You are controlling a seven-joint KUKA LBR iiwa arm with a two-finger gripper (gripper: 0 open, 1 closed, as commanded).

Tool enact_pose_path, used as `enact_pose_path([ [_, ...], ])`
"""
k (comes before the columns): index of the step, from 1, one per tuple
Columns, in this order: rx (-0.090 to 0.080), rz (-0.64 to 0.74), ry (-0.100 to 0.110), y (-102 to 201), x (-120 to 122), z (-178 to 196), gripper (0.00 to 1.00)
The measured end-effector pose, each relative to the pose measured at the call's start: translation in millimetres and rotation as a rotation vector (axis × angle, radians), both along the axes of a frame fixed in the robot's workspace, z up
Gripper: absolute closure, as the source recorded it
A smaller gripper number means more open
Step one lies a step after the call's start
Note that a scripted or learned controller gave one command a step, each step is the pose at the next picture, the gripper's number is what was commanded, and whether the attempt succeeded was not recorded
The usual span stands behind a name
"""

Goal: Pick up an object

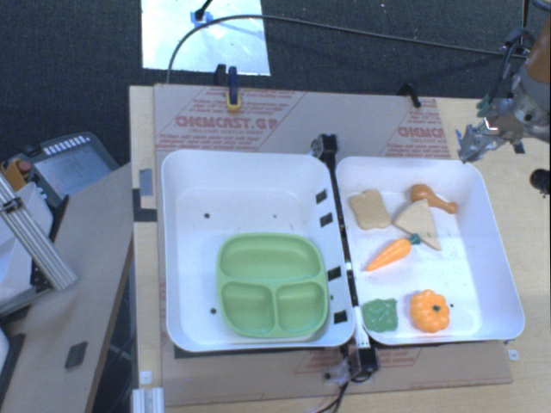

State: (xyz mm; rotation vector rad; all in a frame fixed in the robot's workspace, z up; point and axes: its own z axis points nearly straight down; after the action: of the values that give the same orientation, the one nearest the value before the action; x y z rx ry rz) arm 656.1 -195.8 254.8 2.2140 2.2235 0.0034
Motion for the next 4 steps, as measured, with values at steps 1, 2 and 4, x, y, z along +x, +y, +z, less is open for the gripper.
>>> enact_pose_path([
  [1, 0.002, 0.004, 0.004, 53.4, -7.7, -14.6, 1.00],
  [2, 0.002, 0.005, 0.003, 113.0, -5.8, -17.6, 1.00],
  [4, 0.003, 0.006, 0.004, 225.7, -29.8, -26.7, 1.00],
])
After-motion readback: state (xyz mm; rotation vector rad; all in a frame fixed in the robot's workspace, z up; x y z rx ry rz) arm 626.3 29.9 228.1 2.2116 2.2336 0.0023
